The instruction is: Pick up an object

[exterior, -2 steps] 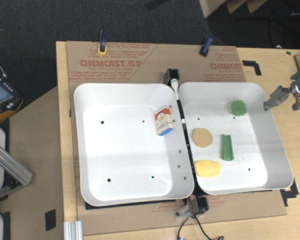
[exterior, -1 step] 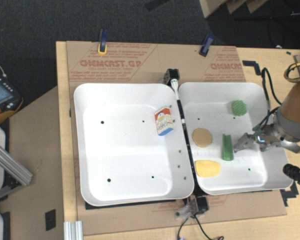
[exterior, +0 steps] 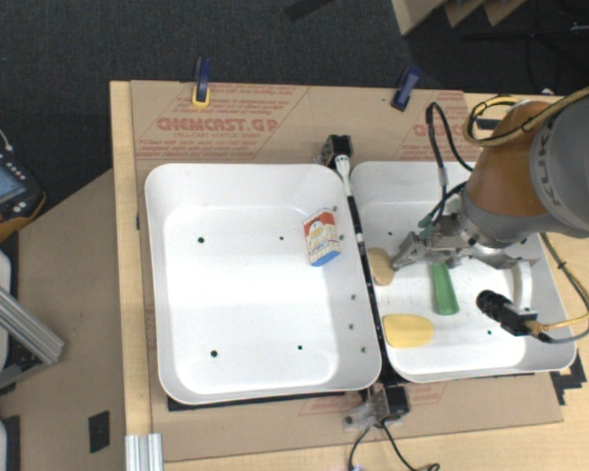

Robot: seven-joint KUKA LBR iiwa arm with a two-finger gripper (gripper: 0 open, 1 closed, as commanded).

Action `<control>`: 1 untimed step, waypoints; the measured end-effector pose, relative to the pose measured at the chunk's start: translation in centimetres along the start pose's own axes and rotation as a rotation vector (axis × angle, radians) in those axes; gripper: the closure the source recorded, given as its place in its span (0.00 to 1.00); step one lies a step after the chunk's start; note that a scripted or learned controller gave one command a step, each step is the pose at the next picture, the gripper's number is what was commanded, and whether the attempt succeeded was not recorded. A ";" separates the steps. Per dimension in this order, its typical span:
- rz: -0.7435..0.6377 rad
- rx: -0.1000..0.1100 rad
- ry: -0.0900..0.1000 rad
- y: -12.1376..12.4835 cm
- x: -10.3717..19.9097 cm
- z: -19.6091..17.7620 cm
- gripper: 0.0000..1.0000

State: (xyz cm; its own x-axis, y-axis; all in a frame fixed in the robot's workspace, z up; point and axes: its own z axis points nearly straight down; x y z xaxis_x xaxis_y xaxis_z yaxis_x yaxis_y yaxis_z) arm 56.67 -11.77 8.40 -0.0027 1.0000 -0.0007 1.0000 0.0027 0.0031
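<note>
The gripper (exterior: 424,250) hangs low in the right bin (exterior: 402,196); its opening I can't make out. Just nearer lies a green stick (exterior: 444,290), probably light, stiff and slick, best pinched across its narrow middle.

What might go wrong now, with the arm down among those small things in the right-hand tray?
Probably two things. The pincer sits between the tan lump and the green stick rather than squarely over either, so it may come up with nothing, or just nudge one aside. And the tan lump lies close against the left wall of the right tray, which looks awkward to reach around.
</note>
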 end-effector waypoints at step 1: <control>0.003 0.000 -0.001 -0.1 -0.2 -1.1 1.00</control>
State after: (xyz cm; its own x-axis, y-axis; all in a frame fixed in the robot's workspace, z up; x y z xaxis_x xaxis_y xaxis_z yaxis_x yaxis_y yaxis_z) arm 56.57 -11.98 9.49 0.0000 1.0000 -0.0014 1.0000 0.0000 0.0033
